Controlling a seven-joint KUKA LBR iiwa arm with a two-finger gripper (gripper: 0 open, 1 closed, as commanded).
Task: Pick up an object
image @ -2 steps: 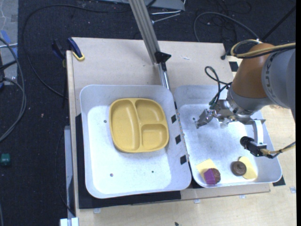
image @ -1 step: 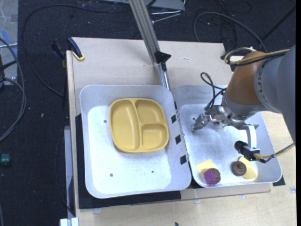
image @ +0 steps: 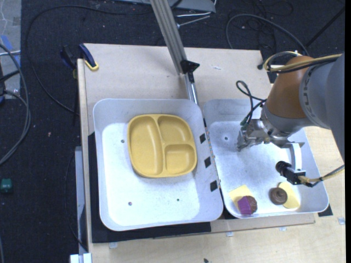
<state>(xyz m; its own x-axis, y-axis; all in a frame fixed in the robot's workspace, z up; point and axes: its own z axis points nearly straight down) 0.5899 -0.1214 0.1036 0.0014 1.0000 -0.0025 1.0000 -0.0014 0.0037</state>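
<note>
In the right bin [image: 258, 169] lie a purple ball-like object [image: 247, 204] resting on a yellow flat piece [image: 237, 193], and a brown round object [image: 278, 196] on another yellow piece [image: 290, 197], all near the bin's front edge. My gripper [image: 245, 138] hangs over the bin's left-centre, behind and apart from those objects. Nothing shows between its fingers.
The left bin [image: 109, 163] holds a yellow three-compartment plate [image: 162, 146]. A metal pole [image: 170, 29] slants down to the seam between the bins. Black cables hang off the arm near the right bin's right side [image: 290, 171].
</note>
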